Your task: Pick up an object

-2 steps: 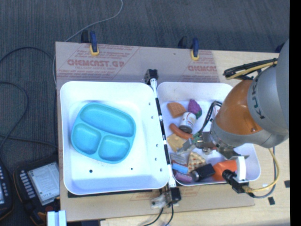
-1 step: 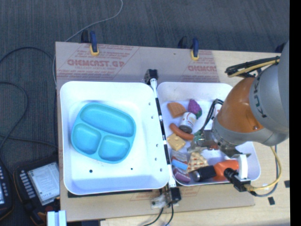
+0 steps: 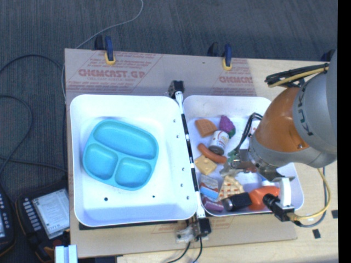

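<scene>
A brown bench board (image 3: 164, 73) printed with red lettering sits on dark grey carpet (image 3: 49, 21), pinned at its far edge by two blue-and-yellow clamps (image 3: 109, 49). Black cables (image 3: 22, 119) loop across the floor at left, and a thin white cord (image 3: 129, 12) trails off beyond the board's far side.

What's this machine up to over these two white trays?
A grey and orange robot arm reaches from the right into the right-hand bin, which holds a jumble of toy foods. Its gripper hangs low over the pile, near a toy hot dog. The left bin holds a blue divided plate.
</scene>
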